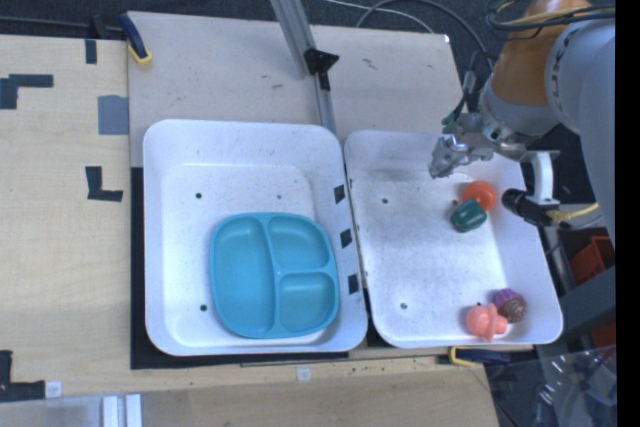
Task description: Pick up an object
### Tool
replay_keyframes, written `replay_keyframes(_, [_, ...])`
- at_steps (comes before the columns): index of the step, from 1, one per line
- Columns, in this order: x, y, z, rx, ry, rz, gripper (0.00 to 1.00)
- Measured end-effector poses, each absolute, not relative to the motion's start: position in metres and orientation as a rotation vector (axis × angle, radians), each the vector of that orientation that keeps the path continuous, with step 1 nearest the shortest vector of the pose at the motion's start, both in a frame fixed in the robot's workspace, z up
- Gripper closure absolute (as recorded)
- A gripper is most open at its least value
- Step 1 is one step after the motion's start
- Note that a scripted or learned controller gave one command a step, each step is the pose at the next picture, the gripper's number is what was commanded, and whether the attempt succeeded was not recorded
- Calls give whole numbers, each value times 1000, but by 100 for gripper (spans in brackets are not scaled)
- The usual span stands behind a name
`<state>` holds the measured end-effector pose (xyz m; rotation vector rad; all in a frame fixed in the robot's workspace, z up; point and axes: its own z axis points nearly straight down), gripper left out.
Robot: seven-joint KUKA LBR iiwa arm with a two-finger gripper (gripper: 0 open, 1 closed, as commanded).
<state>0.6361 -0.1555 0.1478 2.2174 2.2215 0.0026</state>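
Over right bin (pixel 420 245): gripper (pixel 445 160), jaws' state indiscernible; orange toy (pixel 481 194) and green toy (pixel 466 215) touching, so grasp risks nudging both.

Even, diffuse light from overhead fills the scene, bright enough that the two white bins (pixel 250 140) look slightly washed out, with little surface detail. Shadows are soft and short; a faint one lies under the blue divided plate (pixel 272 273). The pale desk (pixel 60 215) shows no hard glare. The picture is low in resolution and mildly soft throughout, and small things in the right bin (pixel 420 255) blur at their edges. The dark floor along the top looks grainy.
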Motion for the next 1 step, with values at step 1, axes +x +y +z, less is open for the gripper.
replay_keyframes(1, [638, -162, 194, 2217, 2221, 2, 100])
